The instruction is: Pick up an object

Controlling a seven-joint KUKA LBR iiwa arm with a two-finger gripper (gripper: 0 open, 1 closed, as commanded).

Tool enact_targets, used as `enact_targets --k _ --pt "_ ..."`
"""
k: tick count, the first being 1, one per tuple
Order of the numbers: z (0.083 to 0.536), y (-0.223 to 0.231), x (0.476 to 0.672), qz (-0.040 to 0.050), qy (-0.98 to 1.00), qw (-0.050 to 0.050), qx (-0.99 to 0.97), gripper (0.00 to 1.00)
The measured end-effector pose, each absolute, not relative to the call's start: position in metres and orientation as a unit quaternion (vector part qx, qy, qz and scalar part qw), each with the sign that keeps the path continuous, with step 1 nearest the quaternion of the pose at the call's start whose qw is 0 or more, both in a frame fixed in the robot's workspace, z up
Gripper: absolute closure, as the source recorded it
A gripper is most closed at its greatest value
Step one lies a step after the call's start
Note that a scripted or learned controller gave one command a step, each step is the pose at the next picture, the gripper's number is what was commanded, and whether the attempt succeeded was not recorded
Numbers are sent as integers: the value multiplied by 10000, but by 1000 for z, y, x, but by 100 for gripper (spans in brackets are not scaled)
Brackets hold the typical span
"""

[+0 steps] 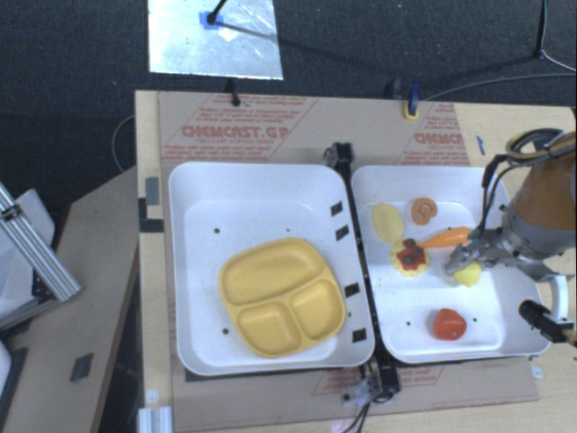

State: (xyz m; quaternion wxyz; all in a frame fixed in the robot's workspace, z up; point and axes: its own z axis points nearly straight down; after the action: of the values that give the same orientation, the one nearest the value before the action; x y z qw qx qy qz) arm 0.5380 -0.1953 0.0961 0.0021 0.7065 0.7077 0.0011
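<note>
Camera view: one slanted look down on both bins; all places given from the right bin (491, 345).
Claw (462, 264): low inside the right bin, near its right wall, tips down beside a small yellow piece (468, 275).
Claw state: I could not tell whether it was spread or pressed together; nothing was seen pinched.
Task's thing: likeliest the small yellow piece, lying on the bin floor at the claw tips, right of centre.
Close neighbours: orange carrot-like piece (446, 237) just above the claw; red-and-yellow toy (410, 257) just to its left; pale yellow piece (388, 222) and round orange piece (424, 210) toward the bin's far side; red tomato-like piece (449, 324) nearer the front wall, apart.
Risk: the tips could have nudged the yellow piece aside, or clipped the carrot-like piece, because the three sat crowded.
Risk: a round, small piece might have slipped out on lifting.
Edges: right wall lay close to the arm; little sideways slack there.
Open room: bare floor toward the front-left corner; straight up looked clear.
Left bin (203, 183): held a yellow divided tray (282, 293), well apart.
</note>
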Motion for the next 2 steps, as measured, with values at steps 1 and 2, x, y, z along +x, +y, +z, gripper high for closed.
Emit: enact_targets --k 1,2 --pt "144 -194 531 10 7080 22 7062 100" --pt "203 -185 535 18 7092 34 7050 100"
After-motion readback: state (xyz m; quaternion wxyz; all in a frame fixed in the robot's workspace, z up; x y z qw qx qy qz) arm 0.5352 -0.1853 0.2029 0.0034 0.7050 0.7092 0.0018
